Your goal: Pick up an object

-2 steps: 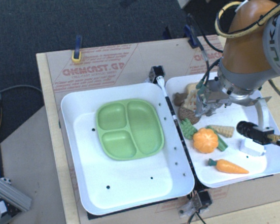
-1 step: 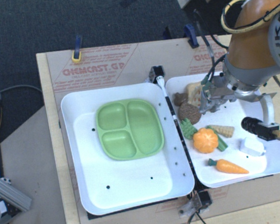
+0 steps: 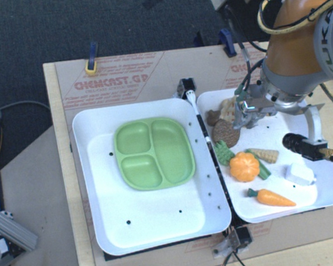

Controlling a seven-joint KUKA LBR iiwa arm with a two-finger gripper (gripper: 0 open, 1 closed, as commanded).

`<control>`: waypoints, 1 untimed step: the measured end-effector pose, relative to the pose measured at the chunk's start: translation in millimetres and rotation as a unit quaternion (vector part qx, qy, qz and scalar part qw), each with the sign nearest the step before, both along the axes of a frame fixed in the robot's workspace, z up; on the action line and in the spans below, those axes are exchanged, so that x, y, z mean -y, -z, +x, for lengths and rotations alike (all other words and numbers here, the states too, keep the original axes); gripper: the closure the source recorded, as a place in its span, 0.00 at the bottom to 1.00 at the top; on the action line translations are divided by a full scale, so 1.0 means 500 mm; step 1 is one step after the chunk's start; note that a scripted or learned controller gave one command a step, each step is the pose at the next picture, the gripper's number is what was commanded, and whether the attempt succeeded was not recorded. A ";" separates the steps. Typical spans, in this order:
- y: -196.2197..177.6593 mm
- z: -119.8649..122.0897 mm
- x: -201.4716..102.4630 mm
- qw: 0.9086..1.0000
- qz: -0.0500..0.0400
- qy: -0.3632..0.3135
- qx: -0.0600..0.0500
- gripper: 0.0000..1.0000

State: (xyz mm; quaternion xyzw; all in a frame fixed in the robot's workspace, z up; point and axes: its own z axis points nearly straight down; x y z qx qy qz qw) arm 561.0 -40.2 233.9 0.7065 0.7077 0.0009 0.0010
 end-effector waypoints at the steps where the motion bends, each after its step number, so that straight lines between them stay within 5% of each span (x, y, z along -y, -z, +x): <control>1: 0.033 -0.027 0.002 1.000 0.001 0.002 -0.004 1.00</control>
